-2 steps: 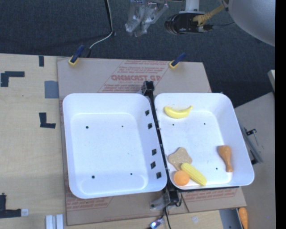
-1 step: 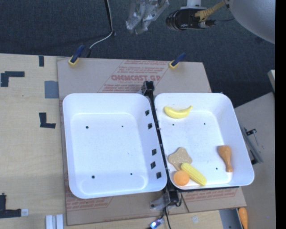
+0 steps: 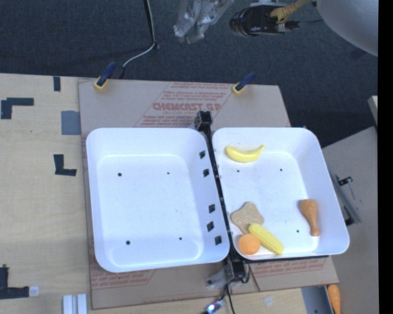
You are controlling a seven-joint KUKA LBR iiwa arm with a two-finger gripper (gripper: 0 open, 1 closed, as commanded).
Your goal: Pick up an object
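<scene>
The tool [image 3: 195, 24] hangs blurred above the desk's far edge; whether it is apart or together, I cannot tell. In the right bin [image 3: 307, 144] lie a banana [image 3: 244, 153], bread slice [image 3: 246, 216], corn cob [image 3: 266, 238], orange [image 3: 249, 244] and drumstick [image 3: 310, 216].

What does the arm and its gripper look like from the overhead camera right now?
The gripper is blurred at the top edge: a pale grey, metallic-looking piece, too smeared to make out details. To its right sits a dark, round wrist section with a yellow-orange band. The arm beyond is a smooth, rounded light grey shell in the top right corner.
</scene>
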